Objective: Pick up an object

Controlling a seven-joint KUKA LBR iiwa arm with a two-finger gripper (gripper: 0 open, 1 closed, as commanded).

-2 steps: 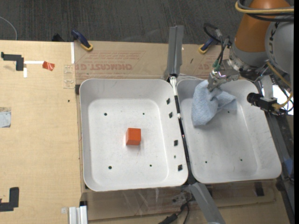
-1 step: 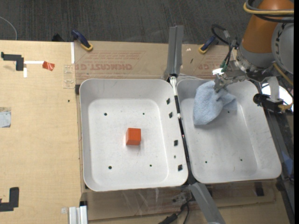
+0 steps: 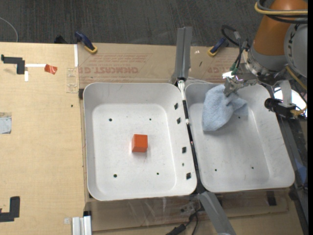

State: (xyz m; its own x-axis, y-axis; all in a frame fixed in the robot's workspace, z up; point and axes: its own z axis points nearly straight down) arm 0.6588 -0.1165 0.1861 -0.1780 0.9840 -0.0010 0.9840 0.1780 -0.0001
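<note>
- We see the gripper at the far edge of the right bin, with the top corner of the cloth pinched between its jaws.
- Jaws look narrow, closed on a bunched fold of fabric; the rest of the cloth hangs and trails down-left toward the bin's near side.
- Cloth is pale blue, soft and limp, surely light; we judge it will drape and stretch rather than hold shape, so a pinch on a gathered ridge or corner is the right hold, as here.
- Risk as we read it: a thin pinch of fabric can slip out once the weight of the hanging part comes on; a deeper bite on a thicker fold would be safer.
- Lower part of the cloth seems to rest on the bin floor, near the bin's far-left corner; we can't tell if any of it is clear of the floor.
- Other candidate: a cube, orange, in the middle of the left bin, well apart from the gripper.
- Cube looks stiff, small, light, flat-sided; we'd take it across two opposite faces, jaws straight down.
- Both bins sit side by side on the counter.
</note>
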